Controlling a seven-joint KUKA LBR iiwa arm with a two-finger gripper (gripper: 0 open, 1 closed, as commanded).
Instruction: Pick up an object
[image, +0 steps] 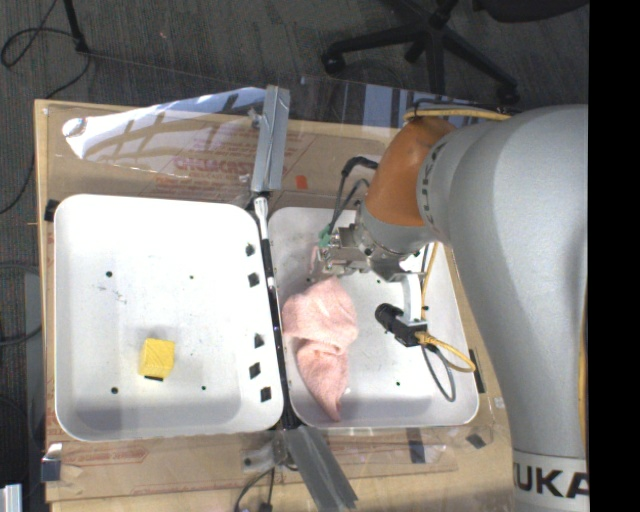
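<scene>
Pink cloth (320, 340) lies crumpled in the right bin (440, 400), against its left wall, reaching from the middle down toward the front left corner. It looks soft and light, so I judge it will sag and fold when I lift it, not keep its shape. It is not fragile and should not slip much, but a thin single layer could slide out of a pinch.

My gripper (335, 262) is just above the upper end of the cloth, near the back left part of this bin. From this angle I cannot tell how it is set, and no cloth shows inside it.

I think the best place to take hold is the thick bunched fold at the upper end, where several layers are together.

A small yellow block (157, 358) sits in the left bin (80, 230), near its front left corner.
</scene>
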